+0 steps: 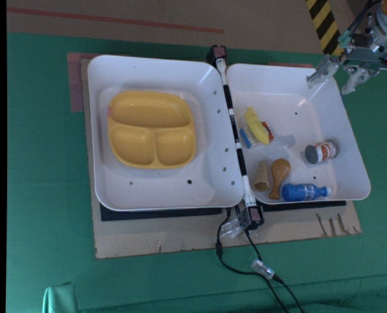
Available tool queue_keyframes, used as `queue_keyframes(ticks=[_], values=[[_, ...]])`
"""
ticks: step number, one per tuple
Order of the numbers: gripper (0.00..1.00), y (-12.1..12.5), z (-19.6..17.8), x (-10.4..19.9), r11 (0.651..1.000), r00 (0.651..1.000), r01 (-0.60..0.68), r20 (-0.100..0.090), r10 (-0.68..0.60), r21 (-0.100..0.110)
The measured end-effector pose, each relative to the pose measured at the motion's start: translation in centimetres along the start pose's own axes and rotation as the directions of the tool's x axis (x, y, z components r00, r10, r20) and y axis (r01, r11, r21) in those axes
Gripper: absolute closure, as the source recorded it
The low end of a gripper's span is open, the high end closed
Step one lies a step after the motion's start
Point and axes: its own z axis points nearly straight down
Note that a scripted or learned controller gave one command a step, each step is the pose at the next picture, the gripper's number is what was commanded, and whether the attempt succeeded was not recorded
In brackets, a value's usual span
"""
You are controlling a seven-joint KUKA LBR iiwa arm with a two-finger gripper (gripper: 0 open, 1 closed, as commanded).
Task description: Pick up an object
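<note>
Up at the far right corner of the right bin, the gripper hung just above the rim, its two fingers spread wide with nothing between them. Below it the bin held a small scatter of toys. A yellow banana lay on a small packet near the bin's left wall, close to the hinge between the bins. A small can lay on its side toward the right wall. Near the front edge a toy drumstick lay touching an ice-cream cone, and a blue bottle rested on its side just beside them, along the front rim. All of these sat well apart from the gripper. The left bin carried a yellow divided plate, lying flat near its middle.
</note>
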Motion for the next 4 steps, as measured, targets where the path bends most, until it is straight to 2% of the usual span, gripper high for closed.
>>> queue_keyframes(ticks=[1, 2, 3, 4], values=[[0.0, -1.9, 8.4, -2.7, 1.0, 1.0, -0.001, 0.003, 0.001, 0.0], [0.0, -4.1, 17.7, -2.7, 1.0, 1.0, 0.0, 0.003, 0.0, -0.005], [0.0, 1.4, 18.3, 3.6, 1.0, 1.0, 0.003, 0.005, -0.003, -0.015], [0.0, 9.0, 18.5, 6.1, 1.0, 1.0, 0.003, 0.004, -0.003, 0.007]])
